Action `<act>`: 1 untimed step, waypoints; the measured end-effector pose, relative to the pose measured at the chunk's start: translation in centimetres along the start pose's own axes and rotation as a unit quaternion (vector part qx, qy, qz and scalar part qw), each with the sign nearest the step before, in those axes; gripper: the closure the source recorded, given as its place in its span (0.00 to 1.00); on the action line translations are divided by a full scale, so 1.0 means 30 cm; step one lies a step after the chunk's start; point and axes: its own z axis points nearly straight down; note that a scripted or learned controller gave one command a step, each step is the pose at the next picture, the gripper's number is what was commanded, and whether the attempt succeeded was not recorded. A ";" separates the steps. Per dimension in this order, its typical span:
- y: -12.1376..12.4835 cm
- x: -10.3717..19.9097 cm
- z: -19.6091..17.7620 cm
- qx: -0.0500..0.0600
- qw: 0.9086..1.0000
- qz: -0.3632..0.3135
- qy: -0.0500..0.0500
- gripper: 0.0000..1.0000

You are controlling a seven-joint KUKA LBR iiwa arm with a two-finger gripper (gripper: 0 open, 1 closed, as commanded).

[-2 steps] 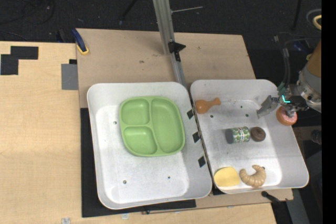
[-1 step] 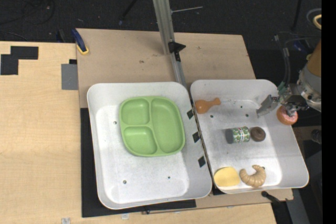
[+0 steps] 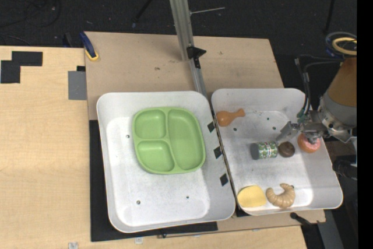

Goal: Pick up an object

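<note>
The right bin holds several small objects. An orange pear-shaped piece lies at its far left. A small green can lies on its side in the middle, with a dark brown ball just to its right. A pink ring-shaped piece sits near the right wall. A yellow lump and a tan croissant shape rest at the front. My gripper hangs low over the right side of this bin, just above the brown ball and the pink ring. Nothing visibly hangs from it.
The left bin bears a green divided plate. An upright aluminium post stands behind the bins. The arm's grey body with its orange band leans in over the right bin's right wall.
</note>
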 end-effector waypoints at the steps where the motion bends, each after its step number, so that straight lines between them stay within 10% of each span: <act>1: 0.022 0.013 0.077 -0.015 1.000 0.000 -0.005 0.00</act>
